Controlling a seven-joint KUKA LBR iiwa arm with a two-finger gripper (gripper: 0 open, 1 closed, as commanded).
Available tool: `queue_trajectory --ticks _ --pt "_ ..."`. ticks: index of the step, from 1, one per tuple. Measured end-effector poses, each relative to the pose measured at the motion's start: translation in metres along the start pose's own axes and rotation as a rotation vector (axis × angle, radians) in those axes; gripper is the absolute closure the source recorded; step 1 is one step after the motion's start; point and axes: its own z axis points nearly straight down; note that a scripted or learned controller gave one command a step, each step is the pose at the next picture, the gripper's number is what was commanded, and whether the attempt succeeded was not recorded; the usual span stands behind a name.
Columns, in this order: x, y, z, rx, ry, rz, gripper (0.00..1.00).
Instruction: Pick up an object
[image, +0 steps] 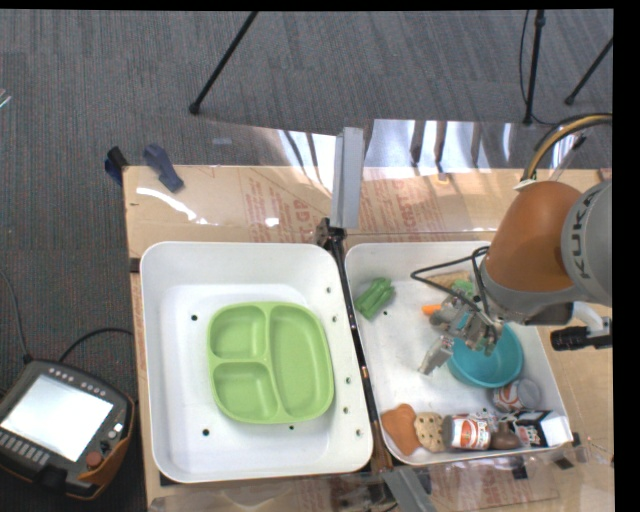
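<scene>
Gripper (440, 355) seen low in right bin (400, 395), at 9 o'clock of teal bowl (490, 362); finger state can't be told. Risk: bowl rim clipped, obj. missed.

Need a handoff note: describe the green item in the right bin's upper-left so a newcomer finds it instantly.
Start at the right bin, the one the arm reaches into. Near its upper-left corner, alone beside the divider, lies the green ribbed piece. The other items cluster along the bottom edge or around the teal bowl.

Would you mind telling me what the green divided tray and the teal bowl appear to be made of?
The green three-compartment tray looks like moulded plastic with a smooth matte finish: uniform colour, rounded ridges, soft sheen. The teal bowl, partly under the gripper, seems plastic as well, evenly coloured and slightly glossy, though ceramic cannot be ruled out.
</scene>
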Motion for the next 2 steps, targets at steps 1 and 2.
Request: queue_trajectory --ticks 1,2 --pt "-0.030 0.069 -0.001 -0.001 -0.004 -0.126 0.00" --pt "0.019 -0.013 -0.001 0.000 -0.001 -0.192 0.00"
